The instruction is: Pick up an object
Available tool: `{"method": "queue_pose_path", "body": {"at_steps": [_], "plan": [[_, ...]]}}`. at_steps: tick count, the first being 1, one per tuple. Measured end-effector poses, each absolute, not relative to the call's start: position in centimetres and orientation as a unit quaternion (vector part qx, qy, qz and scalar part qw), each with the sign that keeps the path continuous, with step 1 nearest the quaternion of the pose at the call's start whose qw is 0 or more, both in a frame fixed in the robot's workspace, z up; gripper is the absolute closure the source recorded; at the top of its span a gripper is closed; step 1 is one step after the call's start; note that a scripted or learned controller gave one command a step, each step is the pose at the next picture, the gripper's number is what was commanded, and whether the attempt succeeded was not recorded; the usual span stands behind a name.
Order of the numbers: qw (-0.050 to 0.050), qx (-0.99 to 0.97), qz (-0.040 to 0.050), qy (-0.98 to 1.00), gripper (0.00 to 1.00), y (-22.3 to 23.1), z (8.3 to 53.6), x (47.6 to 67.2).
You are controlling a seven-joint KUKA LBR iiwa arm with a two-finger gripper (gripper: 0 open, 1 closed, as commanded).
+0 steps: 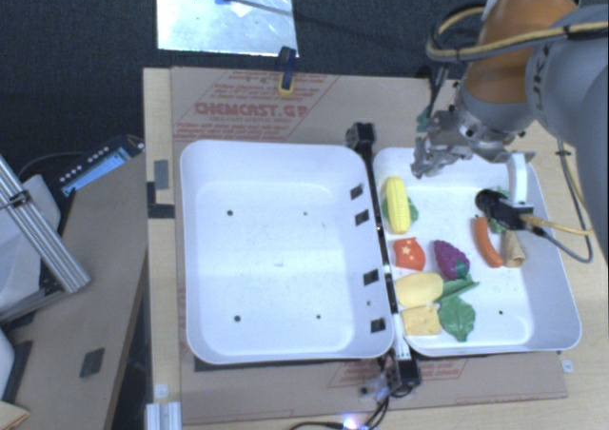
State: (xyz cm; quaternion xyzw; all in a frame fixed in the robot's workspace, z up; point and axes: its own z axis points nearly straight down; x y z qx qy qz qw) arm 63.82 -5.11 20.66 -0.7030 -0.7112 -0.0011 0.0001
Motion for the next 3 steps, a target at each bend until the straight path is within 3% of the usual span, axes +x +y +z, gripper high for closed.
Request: {"method": "queue_pose_path", "body": {"at_steps": [1, 2, 3], "plan": [[0.001, -0.703, -0.0007, -0.711, 1.00, 0.9, 18.3, 63.6], [0.001, -0.704, -0.0002, -0.711, 1.00, 5.9, 18.4, 60.5], [-0.002, -0.703, -0.0045, -0.711, 1.00, 13.9, 24.8, 62.3]]}}
